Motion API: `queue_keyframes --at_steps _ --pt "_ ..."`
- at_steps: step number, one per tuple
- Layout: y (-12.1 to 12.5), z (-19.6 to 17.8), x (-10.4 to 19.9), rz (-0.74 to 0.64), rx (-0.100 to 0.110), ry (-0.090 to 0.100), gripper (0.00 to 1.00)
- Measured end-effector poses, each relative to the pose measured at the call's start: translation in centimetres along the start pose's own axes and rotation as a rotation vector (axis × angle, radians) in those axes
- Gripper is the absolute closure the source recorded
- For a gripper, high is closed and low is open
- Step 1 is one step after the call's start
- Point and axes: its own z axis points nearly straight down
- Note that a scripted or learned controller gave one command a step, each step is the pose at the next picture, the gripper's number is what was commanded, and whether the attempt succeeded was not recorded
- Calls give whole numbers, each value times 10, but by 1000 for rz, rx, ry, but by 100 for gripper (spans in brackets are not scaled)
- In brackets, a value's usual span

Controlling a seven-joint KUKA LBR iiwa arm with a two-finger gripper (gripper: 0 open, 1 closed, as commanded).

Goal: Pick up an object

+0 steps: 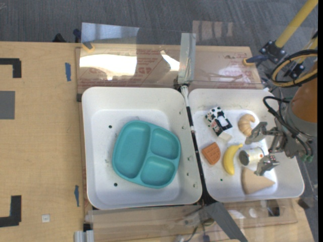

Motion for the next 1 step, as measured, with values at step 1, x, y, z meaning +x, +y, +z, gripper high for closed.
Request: queue_keyframes --at_steps 1 --pt "-25 95 13 -73 2 -11 0"
